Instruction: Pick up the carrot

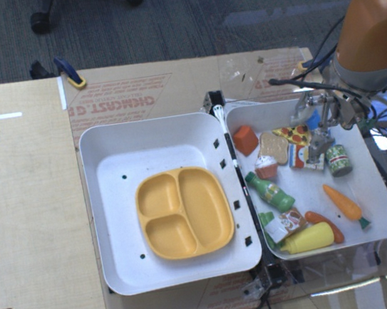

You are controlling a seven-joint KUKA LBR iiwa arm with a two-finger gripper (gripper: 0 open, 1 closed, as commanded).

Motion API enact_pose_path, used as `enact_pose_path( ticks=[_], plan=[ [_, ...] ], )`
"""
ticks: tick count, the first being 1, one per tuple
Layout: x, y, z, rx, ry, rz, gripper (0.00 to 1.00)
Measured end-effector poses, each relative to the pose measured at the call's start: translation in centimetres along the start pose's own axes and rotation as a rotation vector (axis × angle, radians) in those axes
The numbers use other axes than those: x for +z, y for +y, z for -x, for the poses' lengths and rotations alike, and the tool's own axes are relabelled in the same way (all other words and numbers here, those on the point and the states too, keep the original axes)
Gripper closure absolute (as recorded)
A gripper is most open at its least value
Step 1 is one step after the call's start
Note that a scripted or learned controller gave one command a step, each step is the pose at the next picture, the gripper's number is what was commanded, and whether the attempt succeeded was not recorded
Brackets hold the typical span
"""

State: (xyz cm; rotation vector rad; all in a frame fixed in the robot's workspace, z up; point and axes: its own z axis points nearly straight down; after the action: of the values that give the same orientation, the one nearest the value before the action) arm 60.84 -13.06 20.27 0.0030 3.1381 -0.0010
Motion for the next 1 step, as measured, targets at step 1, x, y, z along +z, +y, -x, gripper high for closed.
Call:
enact_pose_path(
  ticks=[1],
  plan=[
    [7.7,-2.9,-6.72,-0.279,0.001,0.002,0.0]
  ],
)
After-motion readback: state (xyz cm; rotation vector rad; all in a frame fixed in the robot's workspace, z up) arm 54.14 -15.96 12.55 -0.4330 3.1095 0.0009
